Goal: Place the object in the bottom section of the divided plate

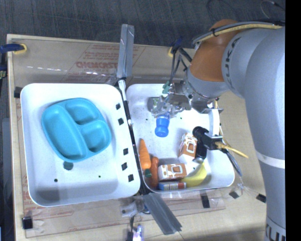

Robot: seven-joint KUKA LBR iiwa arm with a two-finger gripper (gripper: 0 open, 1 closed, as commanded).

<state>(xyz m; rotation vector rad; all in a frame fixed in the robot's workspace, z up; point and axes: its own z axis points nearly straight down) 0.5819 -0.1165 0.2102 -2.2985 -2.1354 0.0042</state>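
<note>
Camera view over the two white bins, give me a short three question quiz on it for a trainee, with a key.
1. True or false: the blue divided plastic plate lies in the left white bin.
2. Which lies along the right white bin's left wall: A) the orange carrot, B) the yellow banana, C) the small blue plastic cup?
3. What lies just below the robot's hand in the picture?

Key: 1 true; 2 A; 3 the small blue plastic cup.
</note>
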